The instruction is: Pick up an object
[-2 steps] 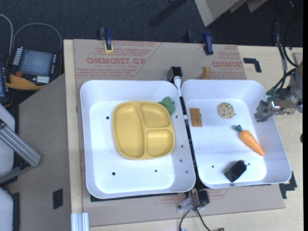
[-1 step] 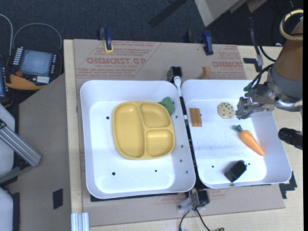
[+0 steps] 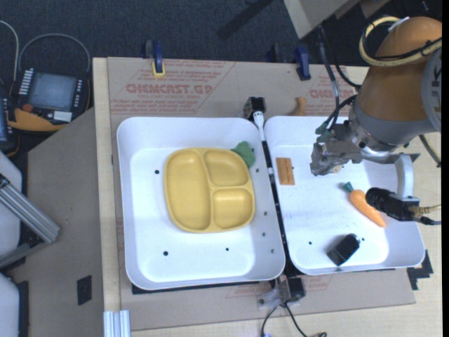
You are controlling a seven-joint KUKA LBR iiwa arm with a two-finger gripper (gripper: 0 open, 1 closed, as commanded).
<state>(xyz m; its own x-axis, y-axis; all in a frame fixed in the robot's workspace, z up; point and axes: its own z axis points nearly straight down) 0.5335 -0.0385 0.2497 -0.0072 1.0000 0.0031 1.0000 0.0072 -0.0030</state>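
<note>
Carrot (image 3: 367, 207) lies near pincer (image 3: 324, 161), apart.

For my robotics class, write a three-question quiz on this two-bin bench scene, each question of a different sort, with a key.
1. True or false: the yellow divided plate lies in the same bin as the toy carrot.
2. Multiple choice: which thing lies nearest the gripper? A) the small orange block B) the black block C) the green object
3. Fill in: the green object peeks out from behind the plate's ____ corner, as seen in the camera view.

Key
1. False: the plate is in the left bin, the carrot in the right bin.
2. A
3. Upper right.
</note>
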